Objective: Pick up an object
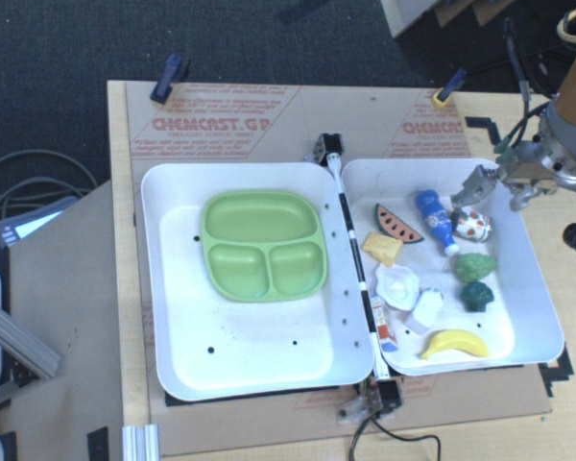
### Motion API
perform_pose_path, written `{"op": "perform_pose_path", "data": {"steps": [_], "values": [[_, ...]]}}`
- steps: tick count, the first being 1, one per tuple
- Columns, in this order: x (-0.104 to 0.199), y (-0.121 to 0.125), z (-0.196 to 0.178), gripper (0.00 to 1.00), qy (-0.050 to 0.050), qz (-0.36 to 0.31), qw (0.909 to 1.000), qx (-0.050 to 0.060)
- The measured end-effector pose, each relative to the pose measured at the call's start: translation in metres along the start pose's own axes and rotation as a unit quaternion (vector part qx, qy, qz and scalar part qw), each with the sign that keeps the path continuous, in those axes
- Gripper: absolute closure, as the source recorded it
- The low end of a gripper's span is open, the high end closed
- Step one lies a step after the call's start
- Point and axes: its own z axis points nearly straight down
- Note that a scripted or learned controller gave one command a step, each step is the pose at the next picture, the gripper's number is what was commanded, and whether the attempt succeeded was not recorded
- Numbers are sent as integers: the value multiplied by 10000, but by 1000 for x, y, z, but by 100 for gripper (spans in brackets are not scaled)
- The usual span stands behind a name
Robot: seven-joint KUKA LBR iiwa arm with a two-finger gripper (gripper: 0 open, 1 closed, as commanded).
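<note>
Hovering with the grey two-finger gripper [480, 186] spread and pinching nothing, just above the right white bin's [542, 301] far corner, beside the blue plastic bottle [432, 217] and white red-dotted ball [472, 225], presumably for the nearest pick.

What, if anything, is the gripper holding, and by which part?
Nothing shows between its fingers. The gripper hangs over the right bin, beside the blue bottle and spotted ball.
</note>
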Motion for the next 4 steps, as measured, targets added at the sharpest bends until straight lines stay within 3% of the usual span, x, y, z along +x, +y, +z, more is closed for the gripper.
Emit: {"op": "perform_pose_path", "data": {"steps": [1, 2, 3, 4], "values": [[1, 92, 87, 0, 1, -5, 10000, 3], [14, 92, 168, 0, 7, -4, 10000, 16], [14, 93, 156, 100, -4, -9, 10000, -7], [104, 88, 65, 100, 7, -12, 10000, -16]]}}
